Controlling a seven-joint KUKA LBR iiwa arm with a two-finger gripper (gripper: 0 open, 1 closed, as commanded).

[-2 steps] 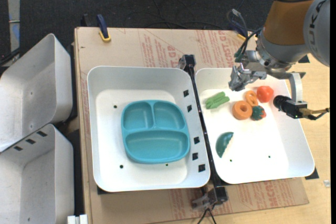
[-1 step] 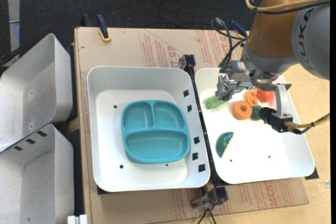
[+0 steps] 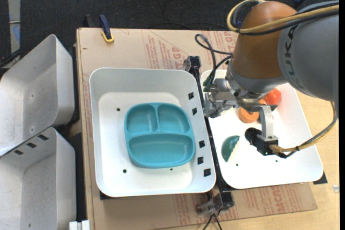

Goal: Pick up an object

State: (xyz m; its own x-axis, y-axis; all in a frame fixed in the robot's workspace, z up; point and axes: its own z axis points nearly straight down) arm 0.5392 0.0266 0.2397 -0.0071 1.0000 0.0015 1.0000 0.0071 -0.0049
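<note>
Two shallow white bins sit side by side on a cardboard-topped bench (image 3: 156,46) as a grey KUKA arm (image 3: 307,56), orange-banded above the wrist, reaches in from the right. Its gripper (image 3: 216,100) hangs low over the near-left part of the right bin (image 3: 302,164), close to the wall shared with the left bin (image 3: 97,116); how wide the claw stands cannot be told from this angle, and nothing can be seen in its grasp. A teal divided plate (image 3: 159,134) lies flat and alone in the middle of the left bin. In the right bin, a small teal-green piece (image 3: 230,146) rests on the floor just below the gripper, apart from it. An orange piece (image 3: 248,115) and a redder orange one (image 3: 274,97) lie near each other beneath the wrist, both partly hidden by the arm. A yellow-and-blue clamp (image 3: 106,29) grips the bench's far-left corner.
</note>
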